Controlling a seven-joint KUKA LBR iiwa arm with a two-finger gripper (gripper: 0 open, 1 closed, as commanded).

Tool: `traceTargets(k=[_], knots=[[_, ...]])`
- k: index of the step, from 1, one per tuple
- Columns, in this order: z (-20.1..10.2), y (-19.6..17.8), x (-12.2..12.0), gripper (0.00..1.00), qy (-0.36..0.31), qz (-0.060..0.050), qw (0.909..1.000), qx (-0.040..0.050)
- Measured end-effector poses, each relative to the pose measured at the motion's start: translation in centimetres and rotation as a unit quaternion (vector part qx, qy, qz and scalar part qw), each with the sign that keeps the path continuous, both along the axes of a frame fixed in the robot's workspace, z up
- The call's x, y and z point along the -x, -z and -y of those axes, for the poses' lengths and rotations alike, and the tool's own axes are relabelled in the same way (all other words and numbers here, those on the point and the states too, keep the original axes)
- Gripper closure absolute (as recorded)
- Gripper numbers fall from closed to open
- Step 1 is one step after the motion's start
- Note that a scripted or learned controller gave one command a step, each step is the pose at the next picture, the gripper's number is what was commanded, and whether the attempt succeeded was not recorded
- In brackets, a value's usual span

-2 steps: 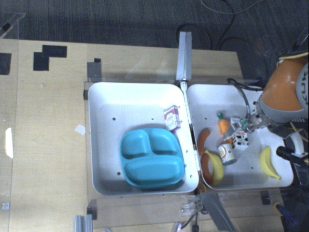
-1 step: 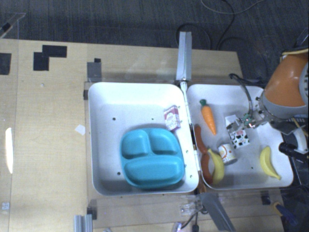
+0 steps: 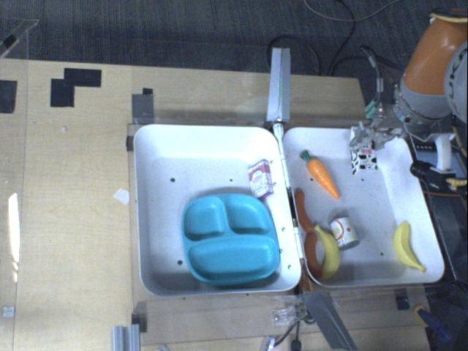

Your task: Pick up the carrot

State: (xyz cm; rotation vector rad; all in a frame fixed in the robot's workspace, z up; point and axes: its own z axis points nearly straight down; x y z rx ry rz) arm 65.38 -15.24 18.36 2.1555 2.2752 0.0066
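Observation:
The carrot [image 3: 322, 176], orange with a green top, lies slantwise in the upper left part of the right bin [image 3: 431, 269], its green end towards the back. My gripper [image 3: 364, 151] hangs over the back of the same bin, a short way to the right of the carrot and apart from it. Just under the gripper is a small black-and-white speckled thing [image 3: 363, 162]; I cannot tell whether it is held or lying in the bin.
The right bin also holds a yellow banana [image 3: 406, 246] at the front right, another banana [image 3: 329, 251] beside a brown sausage-like piece [image 3: 310, 248], and a small can [image 3: 344, 232]. In the left bin [image 3: 157, 196] lie a blue divided plate [image 3: 230, 238] and a small packet [image 3: 260, 178].

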Motion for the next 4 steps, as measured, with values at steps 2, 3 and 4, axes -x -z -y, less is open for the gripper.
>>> traceTargets(k=[2, 3, 4], knots=[[-1.5, 6.8, 0.6, 0.0, 0.019, 0.013, 0.9997, 0.0032], [-4.4, 7.5, 2.9, 0.0, 0.041, 0.025, 0.9988, 0.002], [-5.7, 8.1, 3.9, 0.0, 0.049, 0.019, 0.9986, 0.0018]])
